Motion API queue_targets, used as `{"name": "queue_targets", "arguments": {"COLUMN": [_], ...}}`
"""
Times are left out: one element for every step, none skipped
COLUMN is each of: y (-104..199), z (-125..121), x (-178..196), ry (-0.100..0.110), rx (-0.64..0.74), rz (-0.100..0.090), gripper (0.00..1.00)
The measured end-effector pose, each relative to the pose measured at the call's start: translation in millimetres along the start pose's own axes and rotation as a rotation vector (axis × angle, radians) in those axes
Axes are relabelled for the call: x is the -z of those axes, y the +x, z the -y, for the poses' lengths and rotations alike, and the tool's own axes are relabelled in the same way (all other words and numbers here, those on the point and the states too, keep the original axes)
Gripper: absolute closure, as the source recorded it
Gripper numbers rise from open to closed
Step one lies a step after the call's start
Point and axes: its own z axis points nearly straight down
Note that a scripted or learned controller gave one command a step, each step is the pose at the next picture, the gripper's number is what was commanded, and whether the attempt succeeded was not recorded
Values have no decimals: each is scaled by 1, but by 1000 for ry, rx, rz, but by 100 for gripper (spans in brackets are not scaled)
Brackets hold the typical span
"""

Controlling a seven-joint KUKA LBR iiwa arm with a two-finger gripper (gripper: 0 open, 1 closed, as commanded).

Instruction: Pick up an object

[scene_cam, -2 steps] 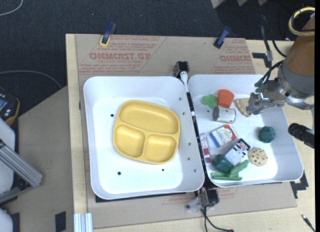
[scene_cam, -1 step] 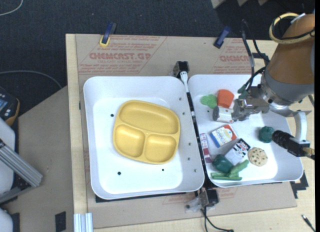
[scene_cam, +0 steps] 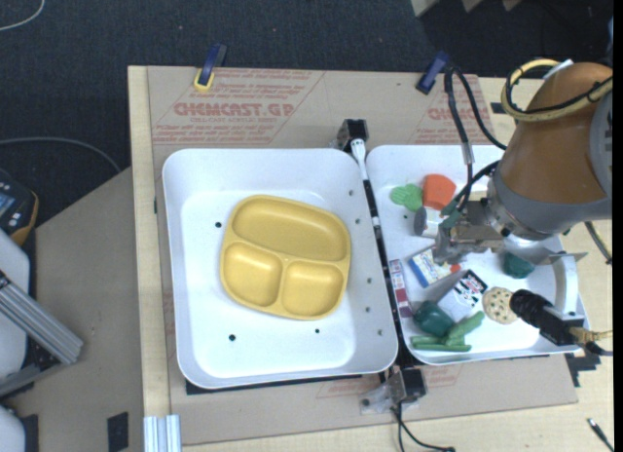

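While your gripper (scene_cam: 456,236) hangs low over the right bin (scene_cam: 389,163), you cannot tell its jaw opening; toys crowd it: orange piece (scene_cam: 439,188), green piece (scene_cam: 407,196), cookie (scene_cam: 498,304).

The bench (scene_cam: 292,99) is a brown board printed with red lettering. Two white bins lie on it, touching: the left bin (scene_cam: 195,343) and the right bin (scene_cam: 389,163). Blue clamps (scene_cam: 208,66) grip its far edge.
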Motion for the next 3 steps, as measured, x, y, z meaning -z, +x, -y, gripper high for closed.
{"name": "queue_targets", "arguments": {"y": [32,32,18], "z": [18,2,16], "x": [10,-1,0], "ry": [-2,-5,-2], "rx": [1,-2,-5], "rz": [0,3,2], "gripper": [100,100,100]}}
